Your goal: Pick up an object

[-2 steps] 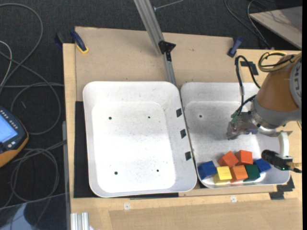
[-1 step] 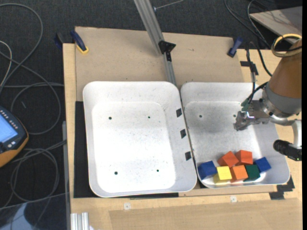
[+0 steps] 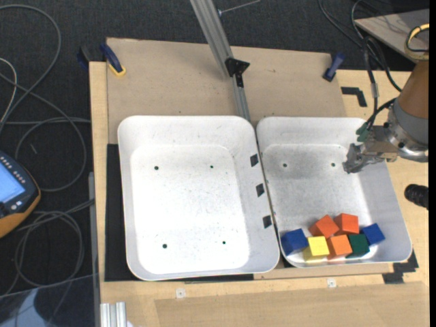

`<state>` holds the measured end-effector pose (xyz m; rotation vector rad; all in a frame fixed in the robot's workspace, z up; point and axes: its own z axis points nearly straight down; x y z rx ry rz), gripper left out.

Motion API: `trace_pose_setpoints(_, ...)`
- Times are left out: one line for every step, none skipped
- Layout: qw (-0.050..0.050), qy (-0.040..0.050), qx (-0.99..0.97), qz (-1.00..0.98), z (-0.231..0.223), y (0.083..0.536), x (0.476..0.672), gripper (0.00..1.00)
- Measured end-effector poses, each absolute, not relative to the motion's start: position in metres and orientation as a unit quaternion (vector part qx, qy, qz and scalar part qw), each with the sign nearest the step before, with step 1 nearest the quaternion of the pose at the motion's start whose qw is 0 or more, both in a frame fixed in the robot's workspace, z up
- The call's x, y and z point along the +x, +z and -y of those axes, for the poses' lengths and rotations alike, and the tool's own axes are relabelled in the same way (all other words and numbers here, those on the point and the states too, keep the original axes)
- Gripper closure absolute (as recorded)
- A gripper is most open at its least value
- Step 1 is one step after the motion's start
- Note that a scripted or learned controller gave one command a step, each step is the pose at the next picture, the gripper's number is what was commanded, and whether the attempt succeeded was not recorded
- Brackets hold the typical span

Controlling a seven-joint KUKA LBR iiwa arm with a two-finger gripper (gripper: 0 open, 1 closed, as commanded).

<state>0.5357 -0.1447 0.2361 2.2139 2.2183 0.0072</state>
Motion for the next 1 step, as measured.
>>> trace_pose_setpoints(-0.003, -0.0010, 0.707, -0.707, 0.1442, 0.1990, 0.5354, 1.00)
